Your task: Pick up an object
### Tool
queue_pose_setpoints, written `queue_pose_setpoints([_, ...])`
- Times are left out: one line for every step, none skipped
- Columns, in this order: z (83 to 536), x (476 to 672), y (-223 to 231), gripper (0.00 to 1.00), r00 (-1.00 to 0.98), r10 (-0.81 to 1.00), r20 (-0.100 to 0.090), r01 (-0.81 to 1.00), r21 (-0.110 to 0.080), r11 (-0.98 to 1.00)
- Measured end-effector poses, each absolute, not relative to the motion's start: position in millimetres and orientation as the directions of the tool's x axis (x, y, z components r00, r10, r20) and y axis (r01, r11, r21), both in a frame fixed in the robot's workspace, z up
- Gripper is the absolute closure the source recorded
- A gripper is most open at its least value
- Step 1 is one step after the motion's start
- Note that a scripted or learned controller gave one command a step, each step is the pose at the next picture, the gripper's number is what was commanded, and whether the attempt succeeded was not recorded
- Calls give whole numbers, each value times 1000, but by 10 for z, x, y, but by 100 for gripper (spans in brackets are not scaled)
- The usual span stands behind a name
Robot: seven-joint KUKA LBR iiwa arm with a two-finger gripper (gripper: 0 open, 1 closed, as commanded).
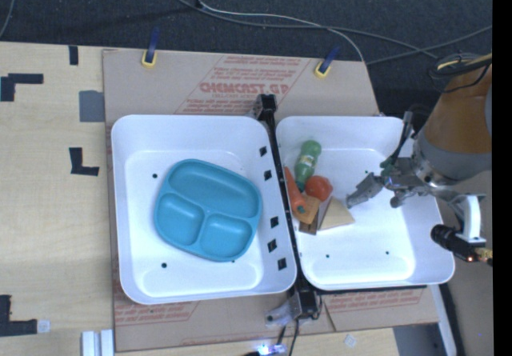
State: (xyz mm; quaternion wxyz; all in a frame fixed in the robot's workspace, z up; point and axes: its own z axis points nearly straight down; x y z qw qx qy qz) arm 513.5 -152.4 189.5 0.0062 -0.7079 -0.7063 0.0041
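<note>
Gripper (pixel 376 193) hangs over the right bin (pixel 364 266) with its 2 fingers spread and nothing between them. Nearest target, a tan wedge (pixel 340 216), lies just left, beside a red-orange piece (pixel 318 186) and green bottle (pixel 306 158); a blue divided plate (pixel 207 210) fills the left bin (pixel 128 186). Pick not yet made: descent, closing and lift all remain.

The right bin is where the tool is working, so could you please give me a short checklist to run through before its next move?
1. Tool over the right bin: ok.
2. Tool free of any object: ok, nothing sits between its fingers.
3. Targets within the bin: ok, the green bottle, red piece and tan wedge are clustered at its left side.
4. Objects separated for a clean grasp: not ok, they touch and overlap.
5. Blue tray out of the way: ok, it lies in the left bin.
</note>
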Motion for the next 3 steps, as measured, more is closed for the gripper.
queue_pose_setpoints([1946, 5160, -1521, 0, -1, 1000, 1, 1000, -5, 1])
queue_pose_setpoints([1283, 5148, -1530, 0, 0, 1000, 2, 1000, -11, 0])
queue_pose_setpoints([862, 5166, -1520, 0, -2, 1000, 6, 1000, -2, 2])
